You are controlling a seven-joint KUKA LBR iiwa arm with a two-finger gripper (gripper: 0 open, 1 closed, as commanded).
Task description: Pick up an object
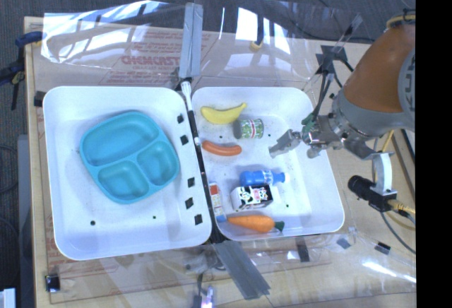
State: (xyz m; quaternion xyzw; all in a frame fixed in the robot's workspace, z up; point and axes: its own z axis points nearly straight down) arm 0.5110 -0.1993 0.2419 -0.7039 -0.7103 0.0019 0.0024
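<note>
In the right bin [321, 186], upper right quarter: the gripper [284, 143], reaching in from the right, hung over bare floor; spread of its parts could not be told. Nearest item: blue bottle [261, 177], just below and slightly left, long axis left-right. Also near: green can [248, 128], up-left; sausage [221, 149], left. Judged likeliest pick: the bottle.

Grey arm [385, 98] with a broad orange band, slim metal fingers [282, 144], black cabling at the wrist.
</note>
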